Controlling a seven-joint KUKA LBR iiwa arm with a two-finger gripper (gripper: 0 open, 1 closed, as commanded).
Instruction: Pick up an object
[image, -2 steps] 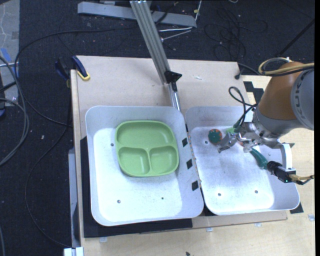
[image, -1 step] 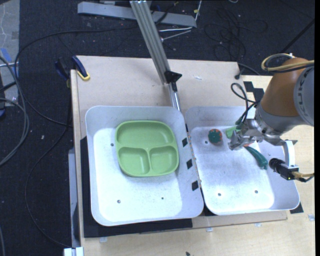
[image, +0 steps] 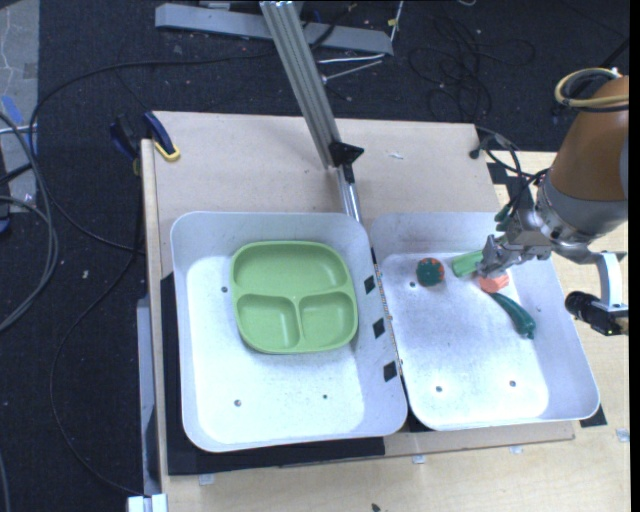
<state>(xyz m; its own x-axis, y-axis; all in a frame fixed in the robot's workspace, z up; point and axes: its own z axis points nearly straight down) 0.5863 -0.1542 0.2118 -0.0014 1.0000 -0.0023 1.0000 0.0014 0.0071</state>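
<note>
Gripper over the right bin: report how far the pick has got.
Done: the arm has reached into the right bin, with the gripper low over a cluster of small things, a light green piece and an orange-red piece. In hand: nothing visibly lifted; everything looks to rest on the bin floor. Left: close on one and raise it. The round ball and dark green tool lie apart.

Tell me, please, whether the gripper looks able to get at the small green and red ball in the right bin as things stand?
Probably yes. The ball lies alone on open bin floor, apart from the light green piece beside the gripper, with nothing over it.
</note>
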